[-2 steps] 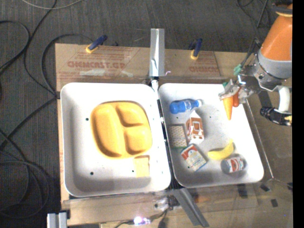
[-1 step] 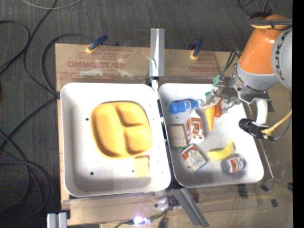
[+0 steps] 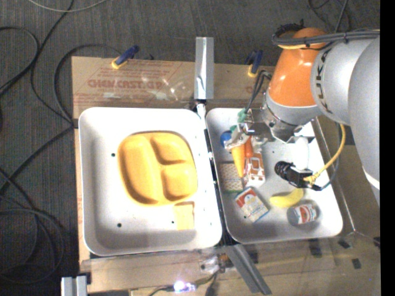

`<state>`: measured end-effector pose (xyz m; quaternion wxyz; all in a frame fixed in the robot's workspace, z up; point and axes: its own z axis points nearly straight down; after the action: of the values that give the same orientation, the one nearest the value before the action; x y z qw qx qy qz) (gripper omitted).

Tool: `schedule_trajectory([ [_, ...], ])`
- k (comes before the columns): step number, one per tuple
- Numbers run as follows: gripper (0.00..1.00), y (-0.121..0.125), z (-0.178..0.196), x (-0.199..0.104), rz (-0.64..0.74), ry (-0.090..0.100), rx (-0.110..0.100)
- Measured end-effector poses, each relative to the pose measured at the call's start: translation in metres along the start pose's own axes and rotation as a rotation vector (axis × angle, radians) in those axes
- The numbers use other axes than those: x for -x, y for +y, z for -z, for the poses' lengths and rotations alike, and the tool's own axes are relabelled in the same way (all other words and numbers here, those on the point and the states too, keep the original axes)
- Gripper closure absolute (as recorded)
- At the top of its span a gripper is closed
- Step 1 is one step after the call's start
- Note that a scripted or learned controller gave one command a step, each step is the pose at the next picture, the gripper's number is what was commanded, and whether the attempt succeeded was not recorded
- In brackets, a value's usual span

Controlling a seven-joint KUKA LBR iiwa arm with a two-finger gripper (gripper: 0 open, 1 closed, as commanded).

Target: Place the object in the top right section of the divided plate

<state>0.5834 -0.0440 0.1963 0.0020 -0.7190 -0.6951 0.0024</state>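
- Hovering over the right bin [image 3: 333,224], my gripper [image 3: 248,130] sits above the clutter at its 11 o'clock corner.
- Whether it is apart or together, I cannot tell.
- At 9 o'clock from me, the yellow divided plate [image 3: 158,166] lies in the left bin [image 3: 99,227].
- A carrot [image 3: 238,156] lies just below me.

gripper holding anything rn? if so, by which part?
Cannot be told. The gripper sits low over the clutter in the right bin, next to the carrot, but nothing is visibly between its fingers. The divided plate holds nothing.
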Motion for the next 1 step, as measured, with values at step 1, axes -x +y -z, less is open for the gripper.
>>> schedule_trajectory([
  [1,1.00,-0.0321,-0.0160,-0.0704,0.009,-0.001,-0.002],
])
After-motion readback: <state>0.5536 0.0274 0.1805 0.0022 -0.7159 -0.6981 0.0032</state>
